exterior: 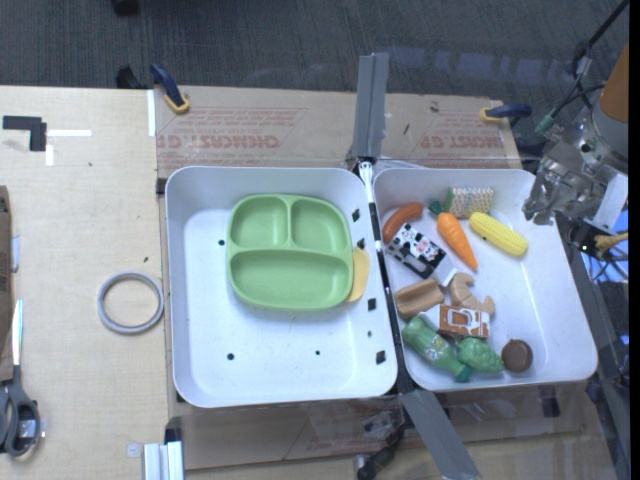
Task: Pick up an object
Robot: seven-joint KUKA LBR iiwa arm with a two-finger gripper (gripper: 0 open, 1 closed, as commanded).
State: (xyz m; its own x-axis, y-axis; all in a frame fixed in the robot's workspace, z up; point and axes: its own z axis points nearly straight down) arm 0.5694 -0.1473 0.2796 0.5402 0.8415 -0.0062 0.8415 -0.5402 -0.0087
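The right bin (560, 298) holds several toy foods: a yellow corn cob (498, 234), an orange carrot (456, 239), a red-orange sausage (402, 216), a black-and-white cow-patterned piece (416, 249), a tan bread piece (419, 295), an orange-and-white carton (465, 320), a green bottle (448, 351) and a brown ball (516, 355). My gripper (548, 202) hangs over the bin's upper right rim, to the right of the corn, with nothing visible between its fingers.
The left bin (200, 348) holds a green divided plate (291, 251) with a yellow piece (359, 273) tucked under its right edge. On the bench at left lie a tape ring (131, 301) and scissors (18, 408). Clamps and cables sit at the back right.
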